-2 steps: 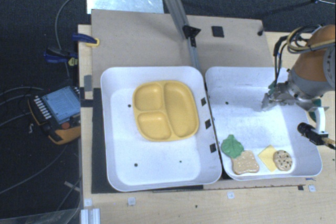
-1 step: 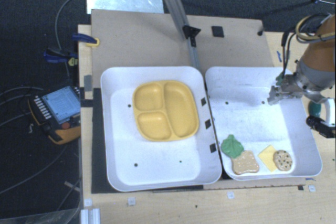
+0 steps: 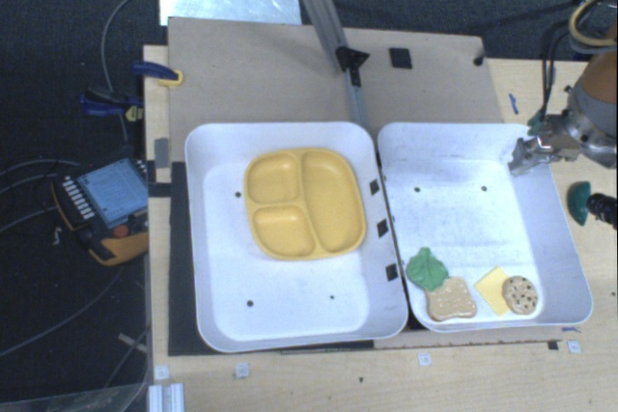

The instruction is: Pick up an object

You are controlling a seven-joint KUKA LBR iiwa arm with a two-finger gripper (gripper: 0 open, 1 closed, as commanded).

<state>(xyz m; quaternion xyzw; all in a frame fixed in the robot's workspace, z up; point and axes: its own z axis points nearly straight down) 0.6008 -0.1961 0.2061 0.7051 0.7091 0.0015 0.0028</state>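
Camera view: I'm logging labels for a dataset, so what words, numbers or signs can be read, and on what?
No text can be read.
The handheld device left of the bins has a blue screen, too blurred to read.
The yellow plate, bins and food pieces bear no visible markings.

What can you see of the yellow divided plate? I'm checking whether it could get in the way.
The yellow divided plate looks like smooth plastic, rounded-square, with three compartments: two smaller ones on the left and a longer one on the right. It lies flat, turned slightly askew, in the upper middle of the left white bin. It rests on the bin's floor.
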